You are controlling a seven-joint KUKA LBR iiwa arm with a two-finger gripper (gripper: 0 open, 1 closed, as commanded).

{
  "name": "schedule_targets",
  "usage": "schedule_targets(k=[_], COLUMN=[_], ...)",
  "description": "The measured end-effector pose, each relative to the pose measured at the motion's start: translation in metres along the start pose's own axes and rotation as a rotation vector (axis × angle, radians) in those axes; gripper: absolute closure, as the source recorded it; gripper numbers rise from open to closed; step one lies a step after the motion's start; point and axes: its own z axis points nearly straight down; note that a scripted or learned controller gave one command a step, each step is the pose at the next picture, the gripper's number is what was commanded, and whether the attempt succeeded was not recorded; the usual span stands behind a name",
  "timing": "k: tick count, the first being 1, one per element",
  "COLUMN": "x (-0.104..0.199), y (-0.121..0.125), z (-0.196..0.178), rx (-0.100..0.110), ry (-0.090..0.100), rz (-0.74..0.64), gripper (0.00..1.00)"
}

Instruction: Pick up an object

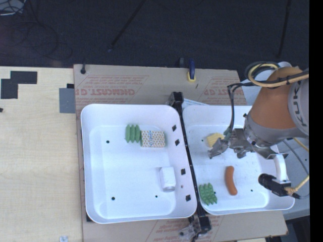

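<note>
My gripper [218, 148] hangs low over the left half of the right bin [252, 205], on the grey arm with its orange band reaching in from the right. A small yellow object [214, 137] lies just beyond the gripper, touching it or nearly so, and is partly covered by it. An orange sausage-shaped piece [230, 180] lies in front of the gripper. A green ridged piece [207, 193] rests in the bin's near-left corner.
The left bin [96, 185] holds a green ridged piece [132, 133], a pale patterned block [153, 138] beside it and a white cylinder [167, 178] near its right wall. A black divider [184, 155] runs between the bins.
</note>
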Motion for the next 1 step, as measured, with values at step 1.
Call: schedule_targets(k=[1], x=[-0.0262], y=[-0.0593], z=[0.007], rx=[0.013], ry=[0.002], rz=[0.003], gripper=[0.0])
